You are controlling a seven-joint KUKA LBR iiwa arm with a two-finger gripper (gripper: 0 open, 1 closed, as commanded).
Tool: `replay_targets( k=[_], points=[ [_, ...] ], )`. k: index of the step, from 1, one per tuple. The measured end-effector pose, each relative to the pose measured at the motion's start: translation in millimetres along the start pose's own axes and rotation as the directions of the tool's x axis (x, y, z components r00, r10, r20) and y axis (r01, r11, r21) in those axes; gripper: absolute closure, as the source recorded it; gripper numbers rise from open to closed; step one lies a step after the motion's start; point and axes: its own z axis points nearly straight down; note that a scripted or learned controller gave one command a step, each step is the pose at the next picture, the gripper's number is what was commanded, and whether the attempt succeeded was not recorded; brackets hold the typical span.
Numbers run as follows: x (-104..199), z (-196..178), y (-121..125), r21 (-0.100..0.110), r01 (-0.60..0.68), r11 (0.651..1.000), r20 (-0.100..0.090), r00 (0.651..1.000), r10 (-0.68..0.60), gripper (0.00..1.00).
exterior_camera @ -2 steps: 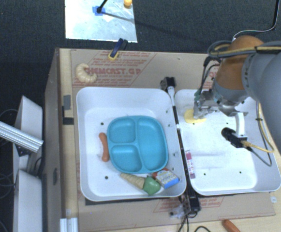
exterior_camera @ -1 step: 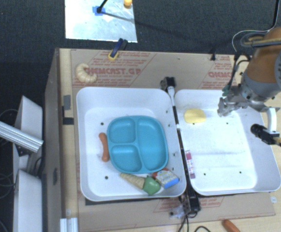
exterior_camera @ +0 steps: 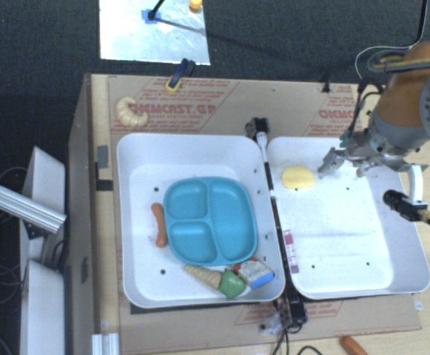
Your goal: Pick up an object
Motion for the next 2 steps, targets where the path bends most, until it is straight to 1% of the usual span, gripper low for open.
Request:
replay_targets(
  k=[1,2],
  points=[
    [61,65,27,0.003,0.002,1.0,-0.003,1.0,-0.002,0.0],
    [60,53,28,-0.001,0.004,1.0,-0.001,1.0,-0.004,1.0]
  ],
)
